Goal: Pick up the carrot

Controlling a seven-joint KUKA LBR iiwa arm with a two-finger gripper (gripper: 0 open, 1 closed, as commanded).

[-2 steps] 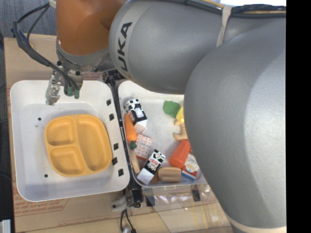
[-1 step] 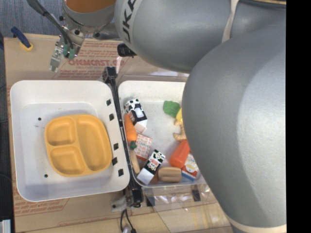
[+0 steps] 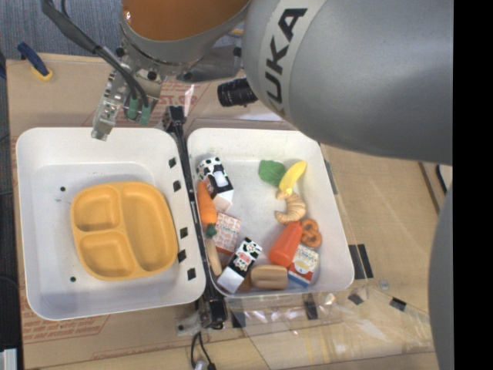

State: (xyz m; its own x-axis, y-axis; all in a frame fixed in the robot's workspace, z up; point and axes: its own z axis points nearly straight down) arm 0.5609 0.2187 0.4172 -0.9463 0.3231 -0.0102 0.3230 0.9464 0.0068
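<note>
The claw hangs in the upper left of the frame, above the back rim of the left bin, at the end of the grey arm with its orange band that fills the top of the view. Whether the claw is spread or pressed together I cannot tell; nothing shows between its tips. Black cables run down beside it.

Below the claw, the left bin holds a yellow divided tray with three compartments. The right bin sits just beside it, their rims meeting along a black clipped seam in the middle of the frame.

The carrot lies in the right bin against its left wall, lengthwise along the wall, well apart from the claw. It touches a black-and-white milk carton at its upper end and a small printed box at its right. Lower down lie a second cow-patterned carton and a brown bread roll. Toward the right side of the bin are a green leafy piece, a yellow banana, a croissant, a pretzel, an orange-red bottle and another small box.

The worktop is brown cardboard-coloured board with black tape marks at lower right and a clear plastic sheet along the front of the right bin. A blue clamp lies at the far upper left, before a dark ribbed surface.
</note>
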